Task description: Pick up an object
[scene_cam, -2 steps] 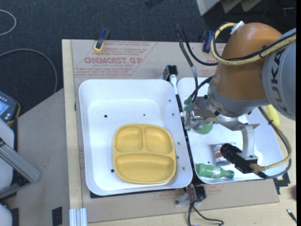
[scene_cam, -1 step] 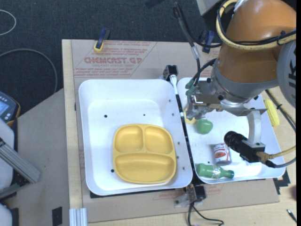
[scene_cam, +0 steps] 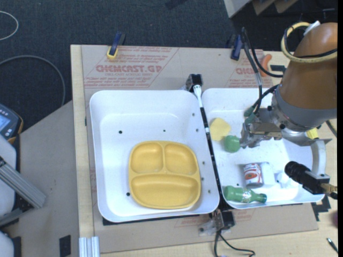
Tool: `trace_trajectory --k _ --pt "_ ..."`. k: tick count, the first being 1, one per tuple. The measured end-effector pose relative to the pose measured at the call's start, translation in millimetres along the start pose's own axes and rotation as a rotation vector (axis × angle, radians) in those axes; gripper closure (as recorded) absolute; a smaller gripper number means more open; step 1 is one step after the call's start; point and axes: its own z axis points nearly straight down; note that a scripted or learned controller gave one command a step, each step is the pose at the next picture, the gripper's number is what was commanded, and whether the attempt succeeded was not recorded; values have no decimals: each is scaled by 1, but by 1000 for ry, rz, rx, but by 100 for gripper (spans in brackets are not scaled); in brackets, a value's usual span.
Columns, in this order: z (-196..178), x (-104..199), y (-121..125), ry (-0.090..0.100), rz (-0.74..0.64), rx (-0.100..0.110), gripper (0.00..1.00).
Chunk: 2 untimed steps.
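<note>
**Two bins, one arm, tool parked low in the right one**

Two shallow white bins sit side by side on the desk [scene_cam: 161,63], which has a brown board with red lettering on top. The arm [scene_cam: 311,74] comes in from the right, a big orange and grey bulk hanging over the right bin [scene_cam: 228,99].

The left bin [scene_cam: 123,111] carries one thing, a yellow divided plate [scene_cam: 164,174] with three compartments, lying flat toward the near side.

Everything else is in the right bin. The tool [scene_cam: 248,138] is down low near the bin's middle, and its tip is right beside a small green round piece [scene_cam: 232,143], maybe touching it, hard to call from this angle. Can't tell how the tool is set either, since the wrist hides most of it, and I can't see anything actually clamped in it.

Just above that green piece there's a soft-looking yellow object [scene_cam: 220,128], close to the divider between the bins. Nearer the front is a small red and white can [scene_cam: 253,174] on its side, and below it a green bottle [scene_cam: 244,195] also lying down, along the near wall. A tiny white bit [scene_cam: 282,179] sits right of the can, too small to make out.
</note>
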Motion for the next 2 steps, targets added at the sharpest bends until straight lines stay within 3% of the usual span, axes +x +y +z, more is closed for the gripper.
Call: trace_trajectory --k 1,2 --pt "109 -61 -1 0 0 6 100" --pt "104 89 7 4 -21 -8 100"
